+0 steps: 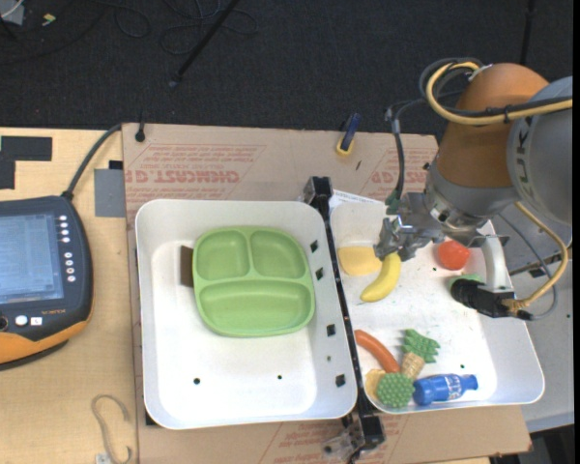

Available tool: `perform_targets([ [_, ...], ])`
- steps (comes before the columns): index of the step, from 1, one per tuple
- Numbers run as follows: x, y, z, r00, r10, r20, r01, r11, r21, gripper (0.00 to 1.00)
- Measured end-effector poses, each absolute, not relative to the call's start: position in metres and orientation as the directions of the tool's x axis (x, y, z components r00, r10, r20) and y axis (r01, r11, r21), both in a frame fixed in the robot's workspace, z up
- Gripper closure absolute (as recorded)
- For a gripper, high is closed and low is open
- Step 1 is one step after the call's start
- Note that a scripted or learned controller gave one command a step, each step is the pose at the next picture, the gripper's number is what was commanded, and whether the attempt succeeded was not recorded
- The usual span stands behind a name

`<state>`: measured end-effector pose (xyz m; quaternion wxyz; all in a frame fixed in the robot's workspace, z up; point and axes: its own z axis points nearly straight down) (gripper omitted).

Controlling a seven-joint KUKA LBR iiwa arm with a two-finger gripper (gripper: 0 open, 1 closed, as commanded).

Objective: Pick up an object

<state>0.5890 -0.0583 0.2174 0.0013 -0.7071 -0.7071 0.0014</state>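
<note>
My gripper [396, 243] hangs low over the back left part of the right bin [522, 365]. A yellow banana [382, 278] lies at a slant right below it, its upper end touching or just under the gripper's tips. A pale yellow rounded piece [356, 259] sits beside the banana on the left. To the gripper's right is a red tomato [452, 254]. Nearer the front of this bin lie an orange carrot [376, 349], a small toy pineapple [416, 350], a green bumpy ball [394, 391] and a blue bottle [446, 387].
The left bin [164, 365] bears a green divided plate [253, 281] with a dark brown block [187, 266] at its left edge. A black divider [333, 298] runs between the bins. A tablet [29, 269] lies on the bench at far left.
</note>
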Motion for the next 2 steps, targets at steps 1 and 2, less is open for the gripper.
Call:
perform_targets([
  [1,0.5922,-0.0519,0.2187,-0.001,1.0,0.0,1.0,0.001,-0.003,1.0],
  [2,0.5866,-0.056,0.2173,0.0,1.0,0.0,1.0,0.0,-0.005,1.0],
])
